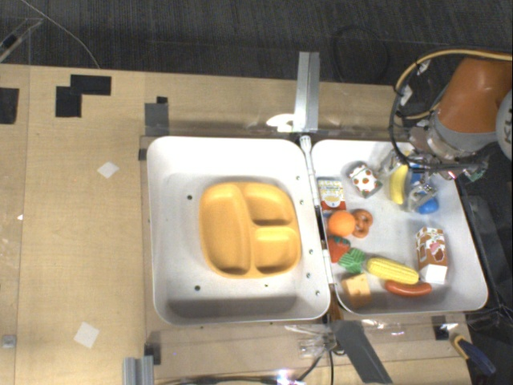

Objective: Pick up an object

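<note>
Crowding right bin's (473, 255) far edge: pincer (418, 184), banana (398, 183).

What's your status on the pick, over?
Tool low in right white bin, grip state unclear. Beside yellow toy banana and blue object. Nothing seen lifted.

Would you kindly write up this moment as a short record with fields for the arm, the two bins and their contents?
arm: reaches in from the right, gripper low over the right bin's upper part
left bin: holds a yellow divided tray
right bin: holds small toy items
near gripper: banana, blue object
right bin centre: orange
right bin front: corn cob, red sausage
grasp: nothing visibly held
</note>
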`<act>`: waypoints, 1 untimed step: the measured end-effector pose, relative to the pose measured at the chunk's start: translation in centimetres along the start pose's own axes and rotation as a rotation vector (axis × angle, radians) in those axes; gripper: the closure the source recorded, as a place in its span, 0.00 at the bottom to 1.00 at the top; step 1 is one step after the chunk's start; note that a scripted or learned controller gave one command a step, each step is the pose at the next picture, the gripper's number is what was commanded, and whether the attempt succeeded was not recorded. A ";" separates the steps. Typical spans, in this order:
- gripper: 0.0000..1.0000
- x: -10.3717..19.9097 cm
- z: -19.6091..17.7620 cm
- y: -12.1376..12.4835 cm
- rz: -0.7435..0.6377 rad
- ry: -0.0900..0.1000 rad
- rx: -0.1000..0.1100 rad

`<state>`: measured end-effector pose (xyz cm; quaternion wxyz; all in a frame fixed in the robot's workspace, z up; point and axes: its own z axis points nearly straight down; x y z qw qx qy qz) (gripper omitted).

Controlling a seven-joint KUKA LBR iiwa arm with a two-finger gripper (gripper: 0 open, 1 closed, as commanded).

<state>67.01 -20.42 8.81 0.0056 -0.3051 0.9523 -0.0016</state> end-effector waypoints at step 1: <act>0.00 3.8 -0.1 2.6 -0.010 0.000 0.001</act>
